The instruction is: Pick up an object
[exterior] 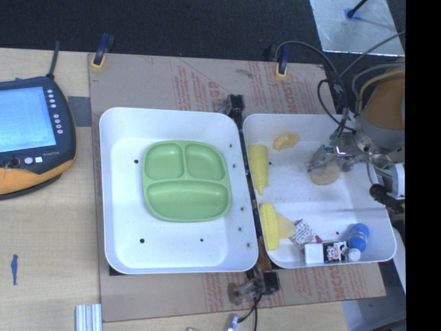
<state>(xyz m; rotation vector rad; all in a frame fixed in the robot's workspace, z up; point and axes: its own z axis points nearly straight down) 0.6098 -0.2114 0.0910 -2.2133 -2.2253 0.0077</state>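
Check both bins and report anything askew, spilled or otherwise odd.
Nothing looks spilled or broken. The green divided plate sits slightly turned in the left bin. In the right bin, two yellow corn pieces lie against the left wall, and a small bottle lies tipped on its side in the near right corner.

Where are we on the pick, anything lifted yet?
Nothing looks lifted. The gripper is down in the right bin, right at the tan round piece; whether it grips it is unclear. Both corn cobs remain by the divider. The lift remains.
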